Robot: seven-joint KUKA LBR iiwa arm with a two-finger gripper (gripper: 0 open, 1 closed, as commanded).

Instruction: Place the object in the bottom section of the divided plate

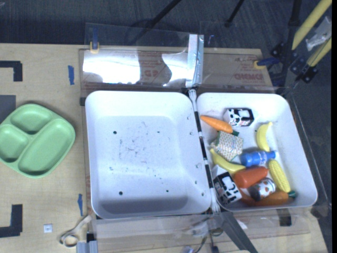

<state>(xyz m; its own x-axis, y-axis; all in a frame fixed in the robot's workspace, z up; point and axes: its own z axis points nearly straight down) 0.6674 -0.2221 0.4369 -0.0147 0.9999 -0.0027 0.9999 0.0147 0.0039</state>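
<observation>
Over at 9 o'clock sits the green divided plate [36, 139], flat on the wooden bench [47, 62], well apart from the toys. All the toys are piled in the right bin [300, 141] at 3 o'clock: a carrot [216, 124], a banana [262, 136], a blue bottle [256, 157], a corn cob [279, 175] and a cow-patterned thing [239, 117], mostly touching. The left bin [105, 109] in the middle has a scuffed floor. Can't tell if the gripper is released or clenched. Blue tape bits dot the bench, a clear sheet [137, 67] lies at 12 o'clock, and there's dark carpet [52, 9] beyond.
</observation>
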